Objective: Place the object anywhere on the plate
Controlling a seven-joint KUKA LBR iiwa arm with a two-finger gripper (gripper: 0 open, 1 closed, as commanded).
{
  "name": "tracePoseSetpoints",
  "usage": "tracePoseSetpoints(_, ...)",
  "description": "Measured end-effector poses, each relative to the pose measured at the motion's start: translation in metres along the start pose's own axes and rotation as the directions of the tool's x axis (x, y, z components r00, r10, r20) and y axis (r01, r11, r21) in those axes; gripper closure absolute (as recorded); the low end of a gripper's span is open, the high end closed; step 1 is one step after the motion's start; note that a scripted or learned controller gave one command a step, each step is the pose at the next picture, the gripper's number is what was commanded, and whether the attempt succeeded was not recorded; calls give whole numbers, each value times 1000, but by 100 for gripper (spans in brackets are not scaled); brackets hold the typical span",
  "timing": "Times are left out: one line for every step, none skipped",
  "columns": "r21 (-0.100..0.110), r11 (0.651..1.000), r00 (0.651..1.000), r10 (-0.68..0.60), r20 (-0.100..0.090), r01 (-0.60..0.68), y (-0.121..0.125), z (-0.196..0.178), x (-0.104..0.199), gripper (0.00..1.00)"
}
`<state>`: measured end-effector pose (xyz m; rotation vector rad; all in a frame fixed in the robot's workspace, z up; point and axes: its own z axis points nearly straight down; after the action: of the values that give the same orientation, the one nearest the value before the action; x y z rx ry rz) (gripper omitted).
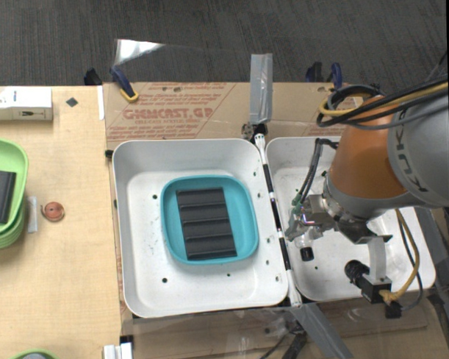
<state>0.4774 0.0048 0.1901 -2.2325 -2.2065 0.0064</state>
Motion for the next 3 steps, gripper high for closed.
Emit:
tracePoseSetpoints(0,1000,1000,1,0,-1,0,0,0,0)
tracePoseSetpoints(-1,1000,1000,6,2,-6,84,-78,4,0)
tracePoseSetpoints(-2,996,996,85,2,-85,150,-159,4,0)
